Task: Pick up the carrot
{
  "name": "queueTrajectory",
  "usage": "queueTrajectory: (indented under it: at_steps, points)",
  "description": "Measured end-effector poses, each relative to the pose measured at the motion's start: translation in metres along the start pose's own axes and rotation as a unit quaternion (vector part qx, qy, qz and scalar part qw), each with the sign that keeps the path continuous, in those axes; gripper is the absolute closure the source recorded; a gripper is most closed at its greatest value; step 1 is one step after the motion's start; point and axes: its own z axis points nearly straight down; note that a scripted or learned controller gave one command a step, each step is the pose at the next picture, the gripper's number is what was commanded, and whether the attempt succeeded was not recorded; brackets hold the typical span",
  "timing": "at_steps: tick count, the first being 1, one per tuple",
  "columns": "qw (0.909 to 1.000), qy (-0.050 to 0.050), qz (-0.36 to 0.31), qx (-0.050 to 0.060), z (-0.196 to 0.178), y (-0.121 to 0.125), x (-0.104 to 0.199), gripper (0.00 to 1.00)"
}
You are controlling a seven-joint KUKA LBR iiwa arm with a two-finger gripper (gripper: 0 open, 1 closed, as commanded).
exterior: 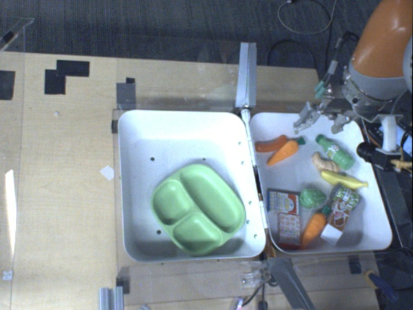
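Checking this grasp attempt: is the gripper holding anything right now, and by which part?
Nothing is held. The gripper hovers open above the right bin's far edge, apart from the carrot lying below it.

- The arm (387,31) is running off the top and right edges, so most of its grey body is lying outside the picture.
- The fingers (308,116) are showing as thin blurred metal, too small to tell whether they are spread or closed.
- The lower carrot (314,227) is covering part of the red card (288,226) beneath it.
- The printing on the packet (343,206) is appearing too small to read.
- The green bottle (335,153) is overlapping a pale item (322,163) whose kind is staying unclear.
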Motion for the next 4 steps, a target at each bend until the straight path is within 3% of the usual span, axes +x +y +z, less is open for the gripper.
queueTrajectory:
  at_steps: [1,2,3,4]
  points:
    - [0.9991,0.0,0.042,0.001,0.13,-0.007,-0.001,0.0]
    - [0.9999,0.0,0.013,-0.004,0.182,-0.004,-0.033,0.0]
    - [0.9972,0.0,-0.074,-0.001,0.106,-0.024,-0.031,0.0]
    - [0.9915,-0.001,-0.13,-0.004,0.182,-0.011,-0.015,0.0]
